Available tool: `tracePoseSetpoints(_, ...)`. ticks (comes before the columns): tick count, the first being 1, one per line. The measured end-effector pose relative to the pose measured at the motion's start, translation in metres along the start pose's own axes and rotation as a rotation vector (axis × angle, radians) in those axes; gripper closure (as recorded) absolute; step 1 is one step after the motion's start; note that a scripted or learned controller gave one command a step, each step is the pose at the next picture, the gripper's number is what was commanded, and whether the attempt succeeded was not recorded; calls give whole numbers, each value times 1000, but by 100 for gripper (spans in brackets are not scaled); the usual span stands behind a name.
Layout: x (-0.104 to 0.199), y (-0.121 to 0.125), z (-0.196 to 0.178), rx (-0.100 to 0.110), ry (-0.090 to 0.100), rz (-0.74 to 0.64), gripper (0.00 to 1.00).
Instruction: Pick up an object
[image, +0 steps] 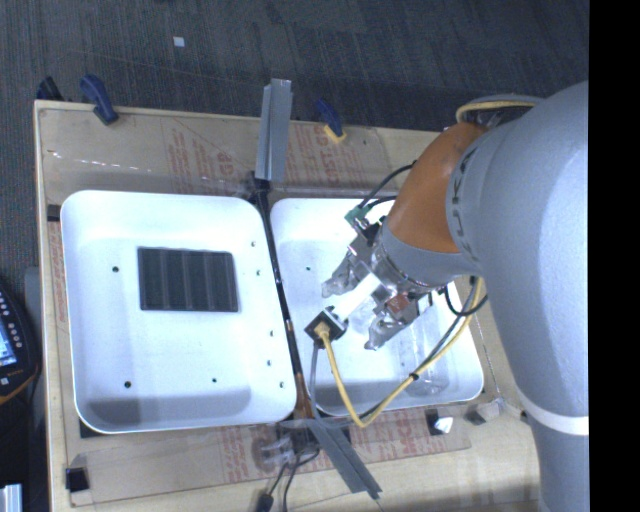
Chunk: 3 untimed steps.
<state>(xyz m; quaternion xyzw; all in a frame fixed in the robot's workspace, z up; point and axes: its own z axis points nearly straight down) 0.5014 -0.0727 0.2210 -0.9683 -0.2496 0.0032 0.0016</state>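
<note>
A: The arm (520, 260) reaches in from the right, and its pincer (362, 300) hangs low in the right bin (300, 225); a clear plastic cup (428, 365) seems to lie just beyond it, toward the bin's near right corner.

B: Hard to read its long axis; it's transparent. The left bin (90, 300) carries a dark ridged block (188, 279), well apart.

A: Pincer fingers look spread fairly wide; nothing between them.
</note>
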Motion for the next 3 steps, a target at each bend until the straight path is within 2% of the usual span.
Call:
tracePoseSetpoints(1,-20,76,-36,-2,3,-52,0)
tracePoseSetpoints(2,-43,101,-25,-1,2,-503,0)
tracePoseSetpoints(3,-59,111,-41,-7,2,-787,0)
